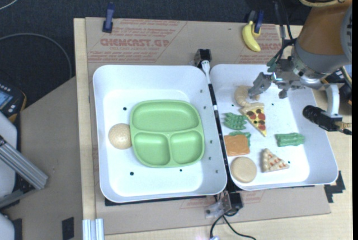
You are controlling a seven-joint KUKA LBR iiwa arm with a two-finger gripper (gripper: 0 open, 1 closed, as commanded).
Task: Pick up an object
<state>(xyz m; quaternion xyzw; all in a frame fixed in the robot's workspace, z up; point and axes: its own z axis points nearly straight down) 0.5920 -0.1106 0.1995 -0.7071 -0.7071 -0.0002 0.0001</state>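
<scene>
Hidden: the arm (327, 20) comes in from 3 o'clock and is cut off by the picture's right edge; its grey wrist covers the far right corner of the right bin (313, 174).
Tool: the tool (267, 85) hangs over the right bin's 11 o'clock part, just above a pale round piece (241, 95) that it partly covers; whether it is open or closed I cannot tell, and nothing is seen held in it.
Hard to make out: the pale piece's shape is unclear under the tool.
Right bin contents: a pizza slice (257, 117) lies near the centre, a green leafy piece (235, 121) at its 9 o'clock, an orange square (237, 145) below that, a tan round bun (244, 168) at 7 o'clock, a second pizza slice (273, 161) at 6 o'clock, and a green block (289, 139) toward 4 o'clock.
Left bin: the left bin (109, 85) holds a green divided plate (166, 132) at its centre with a beige ball (119, 136) touching its 9 o'clock edge.
Edges: the two bins meet along a black strip (212, 102).
Open room: bare white floor lies at the right bin's 5 o'clock corner and along the left bin's 12 o'clock side.
Surface: a banana (251, 37) lies on the surface beyond the right bin at 12 o'clock.
</scene>
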